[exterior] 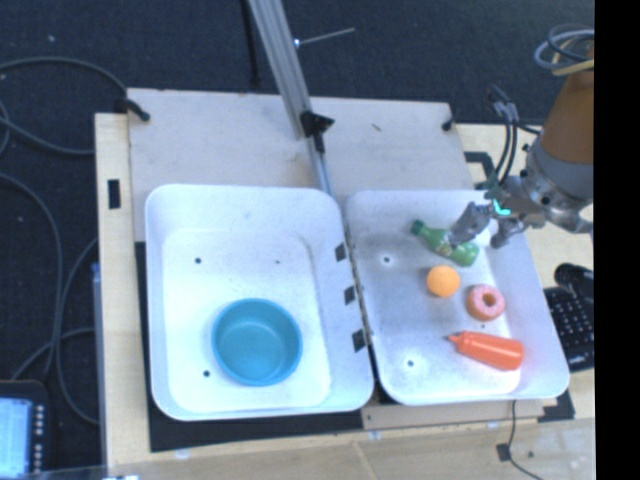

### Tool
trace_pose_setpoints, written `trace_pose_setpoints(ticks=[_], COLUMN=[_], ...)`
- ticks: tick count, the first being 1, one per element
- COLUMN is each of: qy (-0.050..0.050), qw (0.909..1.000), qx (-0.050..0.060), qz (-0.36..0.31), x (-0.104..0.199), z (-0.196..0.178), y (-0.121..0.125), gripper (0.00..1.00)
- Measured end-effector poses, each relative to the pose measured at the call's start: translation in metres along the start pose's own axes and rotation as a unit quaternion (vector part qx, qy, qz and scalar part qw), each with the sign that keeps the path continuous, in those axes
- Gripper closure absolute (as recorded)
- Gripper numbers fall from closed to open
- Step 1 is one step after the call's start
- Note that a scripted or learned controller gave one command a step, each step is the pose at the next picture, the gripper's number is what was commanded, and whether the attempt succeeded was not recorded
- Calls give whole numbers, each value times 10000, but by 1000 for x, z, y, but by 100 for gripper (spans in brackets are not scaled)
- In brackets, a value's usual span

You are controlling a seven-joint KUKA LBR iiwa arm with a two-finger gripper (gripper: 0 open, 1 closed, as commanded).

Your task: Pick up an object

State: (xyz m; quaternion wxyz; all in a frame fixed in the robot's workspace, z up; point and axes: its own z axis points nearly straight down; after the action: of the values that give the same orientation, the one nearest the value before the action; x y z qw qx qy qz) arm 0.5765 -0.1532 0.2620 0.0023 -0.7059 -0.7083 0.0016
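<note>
On the left of the worktop (230, 143), the left bin (170, 218) holds a blue bowl (257, 341), upright toward its near side. A slanted metal pole (285, 63) runs down to the seam between the two bins.

The right bin (400, 368) holds four small things. A green bottle-shaped toy (443, 243) lies on its side toward the far right part of the bin. Just nearer than it sits an orange ball (443, 281), and beside that to the right a pink doughnut (486, 301). Nearest the front lies an orange carrot-like toy (488, 349), on its side.

The end effector (484, 225) hangs over the bin's far right edge, tilted in from the right. Its two fingers stand apart with nothing between them. The left finger reaches right at the green toy's right end, whether touching it I cannot tell. The ball, doughnut and carrot lie apart from it, toward the front.
</note>
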Motion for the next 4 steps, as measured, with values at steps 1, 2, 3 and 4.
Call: trace_pose_setpoints(ticks=[1,2,3,4], qy=[-4,-16,-14,-17], qw=[10000,10000,10000,10000], qx=[-33,-11,2,-15], qz=[-2,25,21,33], x=[0,-3,-8,-10], z=[-3,56,120,164], y=[1,10,6,6], gripper=[0,0,0,0])
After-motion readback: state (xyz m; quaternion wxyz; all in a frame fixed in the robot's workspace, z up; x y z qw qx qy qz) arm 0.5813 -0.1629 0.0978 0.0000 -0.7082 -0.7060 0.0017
